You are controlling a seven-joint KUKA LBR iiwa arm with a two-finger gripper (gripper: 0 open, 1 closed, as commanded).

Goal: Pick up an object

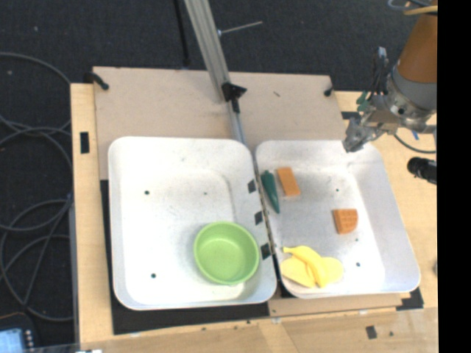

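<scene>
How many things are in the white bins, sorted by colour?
Green: 2, the bowl and the dark green thing
Orange: 2, the block and the smaller block
Yellow: 1, the yellow thing
Total: 5

- Left bin (147,168): holds a green bowl (226,251) near its front right corner.
- Right bin (383,197): holds a green tool (271,190) touching an orange block (288,182), a second orange block (345,220), and a yellow object (313,266).
- Pincer (355,140): above the right bin's rear right corner.
</scene>
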